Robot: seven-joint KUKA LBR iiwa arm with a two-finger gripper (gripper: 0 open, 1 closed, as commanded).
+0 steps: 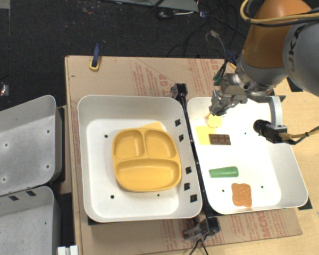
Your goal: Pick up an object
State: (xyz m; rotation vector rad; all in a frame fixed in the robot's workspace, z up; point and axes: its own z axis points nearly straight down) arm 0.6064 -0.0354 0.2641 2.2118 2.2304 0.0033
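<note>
The grey arm with the orange band [274, 23] reaches in from the right and bends down over the far left part of the right shallow white bin [287, 187]. Its two-finger gripper [218, 112] points down, and its tip is just above a small pale yellow block [215, 121] that lies near the far left corner of this bin. The tip looks to be touching the top of the block or almost touching it; I cannot tell which. I also cannot tell if the pincer is open or closed, because its end is dark and small in the view, and nothing is clearly seen between it.

In the same bin, a flat yellow square piece [202, 136] lies by the left wall, just beside a dark brown chocolate-like bar [220, 139]. Nearer to the camera there is a green cylinder-shaped stick [224, 171] lying on its side, and near the front wall lies an orange-brown flat piece like toast [242, 194]. These things are apart from each other.

The left shallow white bin [95, 142] holds a yellow plastic tray with three compartments [147, 160], which lies flat in the middle. A thin pale yellow sheet [157, 126] shows from under its far edge.

Both bins stand on a brown cardboard sheet [143, 78].
</note>
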